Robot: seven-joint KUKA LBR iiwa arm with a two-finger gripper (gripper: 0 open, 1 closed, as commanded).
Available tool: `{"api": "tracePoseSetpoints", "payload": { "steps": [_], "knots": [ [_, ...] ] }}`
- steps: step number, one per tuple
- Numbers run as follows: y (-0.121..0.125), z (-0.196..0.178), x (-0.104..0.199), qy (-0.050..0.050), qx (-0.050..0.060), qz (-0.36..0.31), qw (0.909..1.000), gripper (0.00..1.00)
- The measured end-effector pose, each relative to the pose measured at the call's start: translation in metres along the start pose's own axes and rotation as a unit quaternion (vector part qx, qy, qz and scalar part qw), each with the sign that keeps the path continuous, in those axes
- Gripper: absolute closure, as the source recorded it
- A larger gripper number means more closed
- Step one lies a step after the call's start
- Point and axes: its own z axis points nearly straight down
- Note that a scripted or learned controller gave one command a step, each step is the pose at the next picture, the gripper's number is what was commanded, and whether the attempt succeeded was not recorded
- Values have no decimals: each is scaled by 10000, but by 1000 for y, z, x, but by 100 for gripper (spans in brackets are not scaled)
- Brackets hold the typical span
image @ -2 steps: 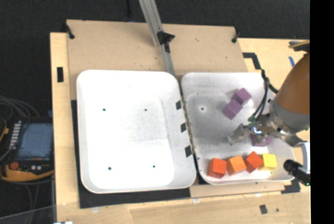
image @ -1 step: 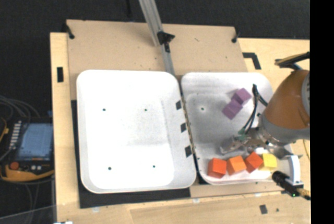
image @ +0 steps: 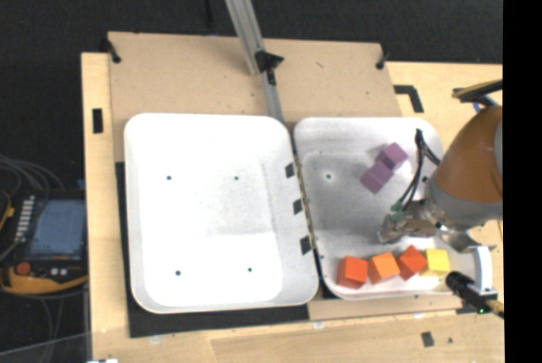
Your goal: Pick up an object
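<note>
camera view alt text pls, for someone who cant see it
Seen from above, a grey and orange robot arm reaches from the right into the right bin, its gripper low above a row of orange, red and yellow blocks along the near wall. A purple block lies farther back, beside the left bin.

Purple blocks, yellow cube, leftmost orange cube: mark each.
Purple blocks (image: 385, 166), camera view, seam between the pair.
Yellow cube (image: 438, 261), camera view, top face.
Leftmost orange cube (image: 352, 271), camera view, top face.
</note>
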Motion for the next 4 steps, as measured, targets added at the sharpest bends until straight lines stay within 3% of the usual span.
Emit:
{"api": "tracePoseSetpoints", "payload": {
  "steps": [3, 4],
  "knots": [
    [6, -159, -12, -2, -5, -57, 10000, 100],
    [24, -154, 41, 8, 16, -74, 10000, 100]
  ]
}}
